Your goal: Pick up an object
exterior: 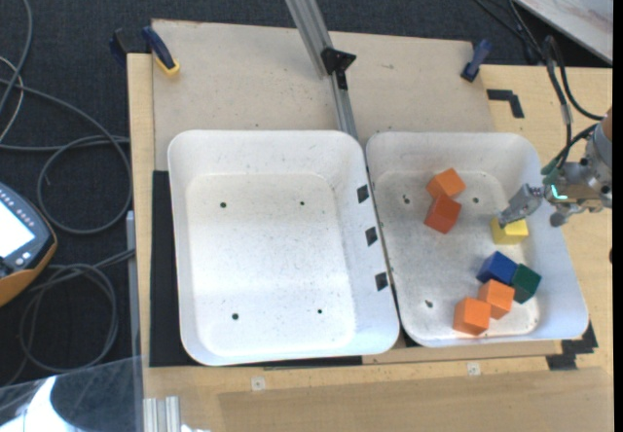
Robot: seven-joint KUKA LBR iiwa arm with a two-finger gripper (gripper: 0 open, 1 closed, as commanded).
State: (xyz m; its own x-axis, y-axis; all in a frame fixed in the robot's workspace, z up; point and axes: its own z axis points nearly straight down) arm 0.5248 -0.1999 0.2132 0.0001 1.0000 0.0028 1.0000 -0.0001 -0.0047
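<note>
The end effector [533, 203], its fingers apart with nothing between them, hangs at the right bin's [421, 325] three o'clock rim just above the yellow block [511, 230], so every block lies unlifted and the whole grasp remains.

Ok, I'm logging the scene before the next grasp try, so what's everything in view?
white bins: 2, white, side by side on the bench
orange cubes: 4, two stacked-looking at upper right bin, two at its lower right
blue cube: 1, lower right bin, touching the orange pair
green cube: 1, dark green, beside the blue one
yellow cube: 1, right bin, right side
clamps: 2, blue, board's top corners
cables: several, black, floor at left
arm jaws: 1, grey, just above the yellow cube
</note>
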